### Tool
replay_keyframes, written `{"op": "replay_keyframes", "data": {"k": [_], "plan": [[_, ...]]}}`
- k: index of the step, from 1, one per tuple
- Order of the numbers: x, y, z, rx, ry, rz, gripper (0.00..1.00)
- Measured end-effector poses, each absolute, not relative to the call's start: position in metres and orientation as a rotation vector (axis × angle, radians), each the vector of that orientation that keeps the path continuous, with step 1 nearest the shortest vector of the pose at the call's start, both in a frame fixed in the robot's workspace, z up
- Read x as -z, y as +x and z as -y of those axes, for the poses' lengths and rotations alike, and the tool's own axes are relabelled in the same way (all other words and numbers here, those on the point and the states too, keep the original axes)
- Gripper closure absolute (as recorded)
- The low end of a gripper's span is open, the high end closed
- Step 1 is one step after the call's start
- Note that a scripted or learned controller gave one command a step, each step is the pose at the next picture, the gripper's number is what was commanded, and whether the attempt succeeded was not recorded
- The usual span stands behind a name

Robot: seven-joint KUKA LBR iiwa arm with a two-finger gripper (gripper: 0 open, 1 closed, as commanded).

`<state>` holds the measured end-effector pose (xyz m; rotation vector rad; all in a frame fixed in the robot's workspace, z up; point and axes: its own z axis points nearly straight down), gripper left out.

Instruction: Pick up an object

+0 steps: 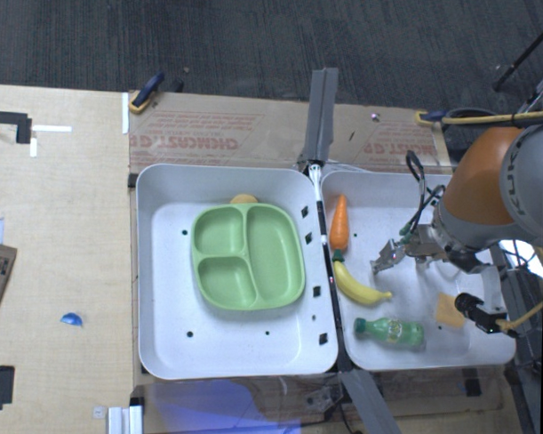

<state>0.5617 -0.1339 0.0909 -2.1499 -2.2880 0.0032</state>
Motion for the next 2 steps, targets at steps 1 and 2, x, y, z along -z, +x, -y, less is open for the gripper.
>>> {"op": "replay_keyframes", "data": {"k": [1,2], "plan": [[-0.091,0.478,0.149,-0.002,-2.136,2.301,0.0],[-0.091,0.541,0.15,-0.002,-2.221,2.221,0.0]]}}
